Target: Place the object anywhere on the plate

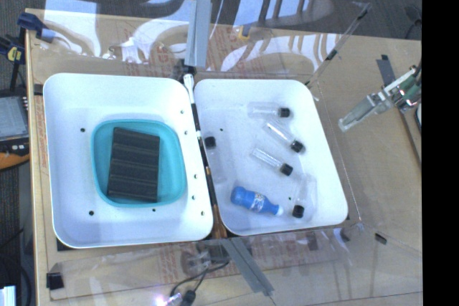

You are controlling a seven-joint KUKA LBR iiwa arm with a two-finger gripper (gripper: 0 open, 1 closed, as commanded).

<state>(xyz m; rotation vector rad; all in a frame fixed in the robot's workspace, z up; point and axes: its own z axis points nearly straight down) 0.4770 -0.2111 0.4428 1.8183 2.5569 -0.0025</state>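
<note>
Blue is what I steer by here: the blue bottle [254, 201] lies in the right bin [326, 154], near its front edge, and it looks like the likeliest object to carry across, though the clear vials [272, 160] with black caps beside it are candidates too. The gripper [367, 110] sits out over the bench to the right of that bin, well apart from everything in it, pale and foreshortened from my angle, and I cannot tell whether it is released or clenched; nothing shows in it. From there the bottle lies to the camera's left and toward the front edge, so I judge the coming move to be a reach inward across the bin's right wall. The bottle's long axis runs roughly left to right with a slight tilt, cap end toward the right, so I would close across its short width. The plate [172, 154], teal, rests in the left bin [64, 154] with a dark ribbed block [134, 165] already on it, farther left again, so the carry crosses the seam between the bins.
</note>
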